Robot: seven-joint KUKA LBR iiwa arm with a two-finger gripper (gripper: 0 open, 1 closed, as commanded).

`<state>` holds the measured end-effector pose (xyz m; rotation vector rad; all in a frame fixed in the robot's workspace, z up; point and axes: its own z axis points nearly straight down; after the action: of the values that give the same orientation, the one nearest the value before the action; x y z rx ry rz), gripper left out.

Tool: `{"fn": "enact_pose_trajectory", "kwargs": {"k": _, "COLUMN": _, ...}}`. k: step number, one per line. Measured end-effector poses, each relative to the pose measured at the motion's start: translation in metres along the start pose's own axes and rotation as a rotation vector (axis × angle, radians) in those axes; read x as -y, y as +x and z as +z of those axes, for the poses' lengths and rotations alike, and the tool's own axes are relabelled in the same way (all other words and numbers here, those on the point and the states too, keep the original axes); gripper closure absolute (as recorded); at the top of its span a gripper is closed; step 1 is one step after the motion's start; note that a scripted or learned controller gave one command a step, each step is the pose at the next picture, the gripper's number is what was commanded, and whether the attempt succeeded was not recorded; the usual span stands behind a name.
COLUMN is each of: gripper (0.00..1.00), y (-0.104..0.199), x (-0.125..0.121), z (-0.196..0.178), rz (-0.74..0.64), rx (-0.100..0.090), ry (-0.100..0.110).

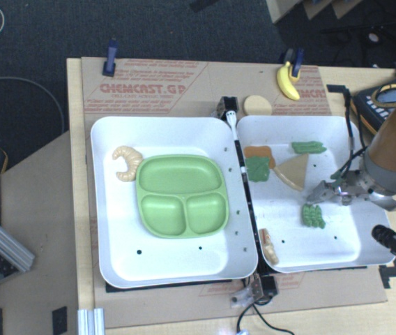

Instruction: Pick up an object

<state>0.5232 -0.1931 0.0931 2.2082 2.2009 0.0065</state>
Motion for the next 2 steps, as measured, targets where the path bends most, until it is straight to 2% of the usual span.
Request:
{"fn": "enact_pose_trajectory", "kwargs": {"k": 1, "gripper": 0.0, "y": 0.056, "x": 0.028, "z": 0.007, "rz": -0.006, "rx": -0.018, "ry": 0.025}}
{"fn": "enact_pose_trajectory", "kwargs": {"k": 2, "gripper": 1.0, "y": 0.053, "x": 0.026, "z": -0.003, "rz": -0.003, "rx": -0.014, "ry": 0.019}}
